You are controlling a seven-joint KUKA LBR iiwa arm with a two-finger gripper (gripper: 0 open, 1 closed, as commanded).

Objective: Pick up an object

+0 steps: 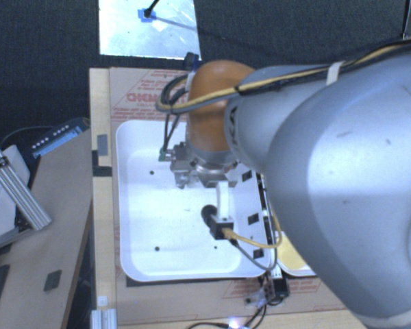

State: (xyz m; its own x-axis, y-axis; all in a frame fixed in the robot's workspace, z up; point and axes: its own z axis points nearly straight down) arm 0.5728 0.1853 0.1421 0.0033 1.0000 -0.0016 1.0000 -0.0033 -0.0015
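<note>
The arm (329, 149) reaches from the right over the left bin (144, 211). The right bin (296, 264) lies just beside it, mostly under the arm.

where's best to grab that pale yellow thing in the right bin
The pale yellow thing shows just a rounded near-left edge beneath the arm; the rest is hidden. Likely grip across that edge, coming straight down, since it seems to lie flat in the right bin.

A brown bench (101, 238) (board-topped) bears a white bin (151, 214).
</note>
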